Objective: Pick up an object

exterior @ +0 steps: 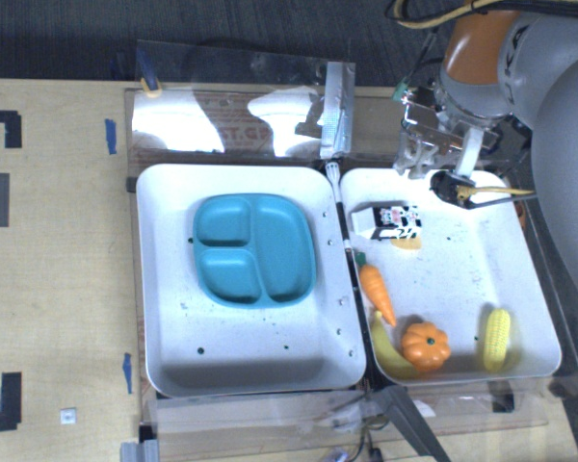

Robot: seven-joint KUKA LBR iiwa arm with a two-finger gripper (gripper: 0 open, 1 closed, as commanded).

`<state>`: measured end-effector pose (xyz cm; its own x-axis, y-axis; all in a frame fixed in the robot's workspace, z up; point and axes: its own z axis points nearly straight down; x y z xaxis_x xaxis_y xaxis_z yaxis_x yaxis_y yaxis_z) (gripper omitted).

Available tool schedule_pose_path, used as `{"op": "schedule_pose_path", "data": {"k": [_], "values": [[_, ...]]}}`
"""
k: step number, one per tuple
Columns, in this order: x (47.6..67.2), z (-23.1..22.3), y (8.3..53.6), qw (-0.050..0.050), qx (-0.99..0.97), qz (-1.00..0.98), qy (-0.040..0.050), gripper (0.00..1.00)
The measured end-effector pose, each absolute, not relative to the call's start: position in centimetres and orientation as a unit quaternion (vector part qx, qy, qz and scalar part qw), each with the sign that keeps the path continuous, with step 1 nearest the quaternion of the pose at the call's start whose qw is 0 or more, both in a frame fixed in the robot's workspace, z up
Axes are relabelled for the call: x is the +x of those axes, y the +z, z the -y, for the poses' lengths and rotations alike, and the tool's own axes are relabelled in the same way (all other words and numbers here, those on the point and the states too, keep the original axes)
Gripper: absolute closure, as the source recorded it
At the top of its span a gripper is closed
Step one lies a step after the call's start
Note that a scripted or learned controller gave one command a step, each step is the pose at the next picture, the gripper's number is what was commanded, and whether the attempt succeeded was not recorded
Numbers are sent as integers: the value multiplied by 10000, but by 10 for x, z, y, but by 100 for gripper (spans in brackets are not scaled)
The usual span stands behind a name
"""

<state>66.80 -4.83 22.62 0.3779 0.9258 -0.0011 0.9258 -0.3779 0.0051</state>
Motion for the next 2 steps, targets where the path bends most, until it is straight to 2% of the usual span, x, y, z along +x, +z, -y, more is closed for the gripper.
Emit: {"op": "schedule_pose_path", "data": {"k": [1,2], "values": [[668,17,331,27,7894,-6139,30,100],[665,-108,266,-31,7955,-6060,-25,100]]}}
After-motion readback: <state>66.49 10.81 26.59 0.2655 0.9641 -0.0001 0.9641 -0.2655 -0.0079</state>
